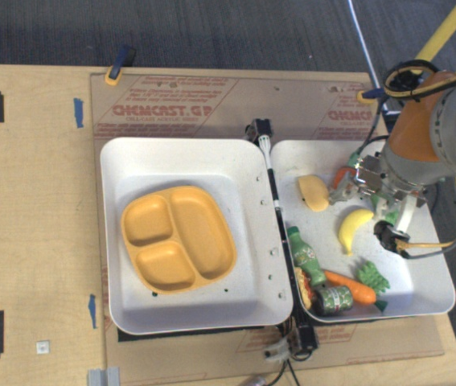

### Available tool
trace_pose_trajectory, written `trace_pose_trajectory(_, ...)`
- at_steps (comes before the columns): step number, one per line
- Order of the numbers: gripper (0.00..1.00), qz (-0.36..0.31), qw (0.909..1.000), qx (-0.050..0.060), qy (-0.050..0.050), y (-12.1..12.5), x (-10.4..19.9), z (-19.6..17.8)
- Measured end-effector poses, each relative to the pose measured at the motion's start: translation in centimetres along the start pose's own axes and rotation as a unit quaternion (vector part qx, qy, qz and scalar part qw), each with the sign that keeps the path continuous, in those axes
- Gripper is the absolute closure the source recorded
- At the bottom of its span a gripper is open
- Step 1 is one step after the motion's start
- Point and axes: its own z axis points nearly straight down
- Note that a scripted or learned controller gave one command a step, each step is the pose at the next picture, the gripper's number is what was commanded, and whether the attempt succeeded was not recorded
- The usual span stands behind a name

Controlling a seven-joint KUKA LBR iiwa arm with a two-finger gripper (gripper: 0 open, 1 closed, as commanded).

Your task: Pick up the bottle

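The gripper hung over the upper part of the right bin, its metal fittings and cables bunched below the grey arm's orange band. Whether it was open or closed could not be told from this slanted overhead view, and nothing was visibly held in it.

The bottle lay on its side at the left edge of that same bin, close along the divider between the two bins. It was green, glossy, and slim, with a printed label; its long axis ran roughly from upper left to lower right, the narrower end toward the top of the view. From the gripper it lay down and to the left, near but clearly apart, with a smooth yellow banana lying between the two. That offset and the bottle's slanted axis looked like what the next approach would depend on.

Around the bottle's lower end things were crowded: a dark can and an orange carrot with a leafy green top lay touching or just beside it. A pale, rounded potato-like piece sat higher in the bin.

The left bin held a matte yellow-orange divided plate with three compartments.
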Motion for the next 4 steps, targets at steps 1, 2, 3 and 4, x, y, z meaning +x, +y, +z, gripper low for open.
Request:
trace_pose_trajectory(1,0.00,-0.307,0.9516,0.002,0.007,-0.5,-4.6,-0.2)
trace_pose_trajectory(2,1.00,-0.306,0.9521,-0.003,0.000,-0.2,-5.2,-1.3)
trace_pose_trajectory(3,1.00,-0.539,0.8424,-0.003,-0.001,-1.6,-6.2,-0.2)
trace_pose_trajectory(4,1.00,-0.566,0.8243,-0.004,0.000,0.4,2.1,-0.2)
